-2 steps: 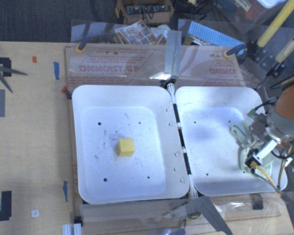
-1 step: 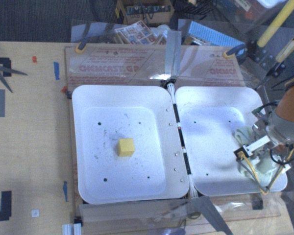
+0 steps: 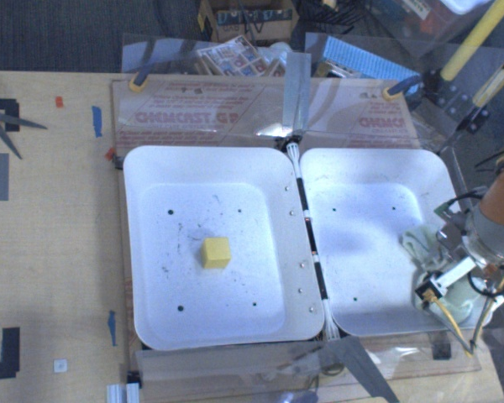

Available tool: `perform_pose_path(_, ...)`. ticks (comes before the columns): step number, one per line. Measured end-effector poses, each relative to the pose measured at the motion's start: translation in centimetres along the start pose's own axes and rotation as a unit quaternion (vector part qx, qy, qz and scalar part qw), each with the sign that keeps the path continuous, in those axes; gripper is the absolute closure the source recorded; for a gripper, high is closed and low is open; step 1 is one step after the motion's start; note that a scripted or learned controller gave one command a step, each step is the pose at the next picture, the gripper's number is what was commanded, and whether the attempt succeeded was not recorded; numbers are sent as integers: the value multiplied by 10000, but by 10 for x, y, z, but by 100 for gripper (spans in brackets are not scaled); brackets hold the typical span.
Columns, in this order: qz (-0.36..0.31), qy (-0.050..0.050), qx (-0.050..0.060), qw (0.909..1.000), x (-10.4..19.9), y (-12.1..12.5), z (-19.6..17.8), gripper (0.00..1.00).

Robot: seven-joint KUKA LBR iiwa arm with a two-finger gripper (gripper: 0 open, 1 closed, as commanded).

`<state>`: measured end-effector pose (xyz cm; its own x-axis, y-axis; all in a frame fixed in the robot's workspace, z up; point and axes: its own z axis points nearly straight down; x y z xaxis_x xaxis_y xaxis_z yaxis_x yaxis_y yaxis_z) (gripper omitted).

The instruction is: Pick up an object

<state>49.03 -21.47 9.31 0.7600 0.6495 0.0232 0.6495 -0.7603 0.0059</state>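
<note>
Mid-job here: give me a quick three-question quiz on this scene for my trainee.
1. Which holds the yellow cube: the left bin or the right bin?
2. True or false: the claw is over the right bin's right side.
3. The cube sits: A) against a wall; B) near the middle of its bin's floor; C) on the strip between the bins.
Key: 1 left bin; 2 true; 3 B.

The arm (image 3: 496,219) angles its end effector (image 3: 452,252) downward.

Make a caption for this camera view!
A yellow block sits in the left bin; the robot arm reaches over the right bin.
</note>
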Motion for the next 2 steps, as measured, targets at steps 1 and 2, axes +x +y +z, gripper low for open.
perform_pose_path(1, -669, -56, 69, 9977, 10, 9, 2, 100)
perform_pose_path(2, -1155, -62, 51, 9933, 23, 20, 3, 100)
